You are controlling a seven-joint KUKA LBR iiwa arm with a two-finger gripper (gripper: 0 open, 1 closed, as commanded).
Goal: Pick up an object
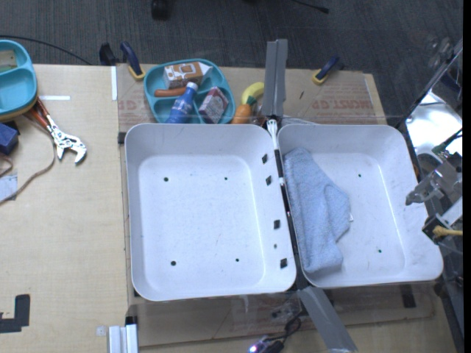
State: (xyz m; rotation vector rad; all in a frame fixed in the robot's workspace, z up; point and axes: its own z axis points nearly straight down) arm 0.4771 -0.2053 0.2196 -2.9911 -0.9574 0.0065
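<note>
A grey cloth [316, 212] lay crumpled along the left wall of the right bin [412, 263], beside the divider with the left bin [147, 285]. The gripper [430, 190] sat at the right bin's right edge, well apart from the cloth; whether its fingers were apart or together could not be told. The limp cloth could slip free, or the fingers could strike the near wall.

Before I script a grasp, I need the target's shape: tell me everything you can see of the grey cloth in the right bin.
The cloth is a pale grey-blue piece of soft fabric, looking like a towel, crumpled and folded into a long strip. It lies flat on the floor of the right bin, along the bin's left wall, running from near the far left corner toward the near edge. A fold bulges out on its right side. Nothing else touches it.
</note>
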